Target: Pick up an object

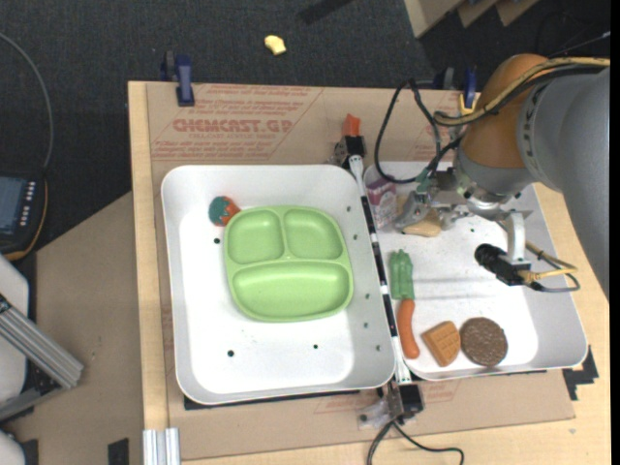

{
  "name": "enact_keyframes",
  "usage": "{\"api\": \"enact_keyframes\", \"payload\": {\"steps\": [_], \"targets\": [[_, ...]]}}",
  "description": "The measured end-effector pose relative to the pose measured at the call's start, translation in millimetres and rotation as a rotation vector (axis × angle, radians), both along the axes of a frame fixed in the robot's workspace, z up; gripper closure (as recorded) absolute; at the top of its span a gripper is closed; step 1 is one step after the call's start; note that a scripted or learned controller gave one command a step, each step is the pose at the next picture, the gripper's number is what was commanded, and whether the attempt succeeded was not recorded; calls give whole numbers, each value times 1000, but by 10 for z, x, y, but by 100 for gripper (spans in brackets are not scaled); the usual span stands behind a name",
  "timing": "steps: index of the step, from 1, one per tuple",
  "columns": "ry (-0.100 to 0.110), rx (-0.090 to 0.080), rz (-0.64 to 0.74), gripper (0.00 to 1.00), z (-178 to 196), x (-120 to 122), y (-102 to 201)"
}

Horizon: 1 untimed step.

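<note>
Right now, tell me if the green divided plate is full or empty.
Empty: all three compartments of the green plate show bare; the red-and-green ball sits outside its rim.

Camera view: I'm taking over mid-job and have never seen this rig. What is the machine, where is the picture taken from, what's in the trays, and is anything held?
One camera sits fixed above the bench, looking down at a slant. The grey arm with an orange band reaches in from the right. Its gripper is low at the back of the right bin, by a tan lump; I cannot tell if it holds anything. That bin also has a green vegetable, an orange-red stick, an orange cracker and a brown biscuit. The left bin holds a green divided plate and a small red and green toy.
</note>
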<state>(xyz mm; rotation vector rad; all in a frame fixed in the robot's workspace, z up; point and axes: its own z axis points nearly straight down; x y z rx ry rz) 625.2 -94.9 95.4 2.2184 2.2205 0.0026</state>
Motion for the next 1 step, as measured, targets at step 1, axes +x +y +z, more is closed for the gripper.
{"api": "enact_keyframes", "payload": {"steps": [1], "targets": [[-3, 1, 3, 100, 1025, -313, 448]]}}
